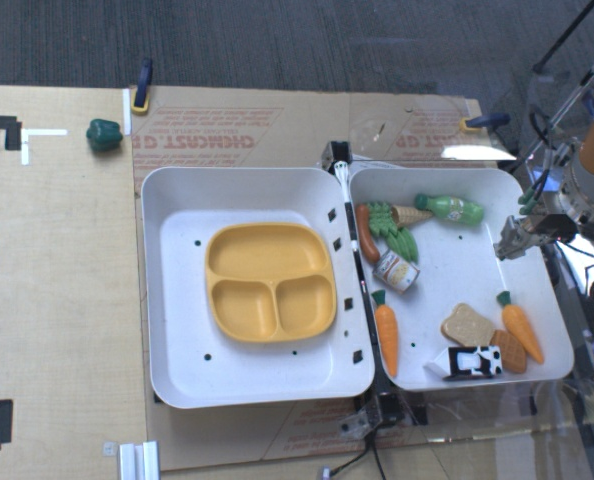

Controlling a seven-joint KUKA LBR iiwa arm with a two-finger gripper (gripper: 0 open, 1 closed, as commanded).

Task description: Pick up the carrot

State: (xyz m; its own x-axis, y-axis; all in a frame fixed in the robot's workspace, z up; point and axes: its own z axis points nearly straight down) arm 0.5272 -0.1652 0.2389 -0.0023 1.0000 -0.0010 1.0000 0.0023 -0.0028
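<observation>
Hovering over the right-hand rim of the right bin [432, 183], the gripper [512, 240] hangs with nothing between its fingers; whether they are spread or pinched I cannot tell from here.

Two carrots lie in that bin. The nearer carrot [522, 330] sits just below the gripper, toward the front of the bench, close to the same rim. Its long axis runs at a slant, green tuft pointing up toward the gripper and tip trailing away to the front right. The far carrot [387, 336] lies well off to the gripper's left, pressed against the divider between the bins, nearly straight front to back, tuft uppermost.

I judge the nearer one the natural target: a short drop forward and down should reach it.

A brown biscuit-like piece [509, 353] touches that carrot's left flank, with a slice of toast [468, 325] just beyond and a small black-and-white toy [474, 363] in front. These and the bin wall crowd the grasp. Farther left of the gripper lie a green bottle [452, 208], leafy greens [389, 226], a sausage [366, 233] and a can [398, 273]. A yellow divided plate [271, 280] sits in the left bin [177, 368].
</observation>
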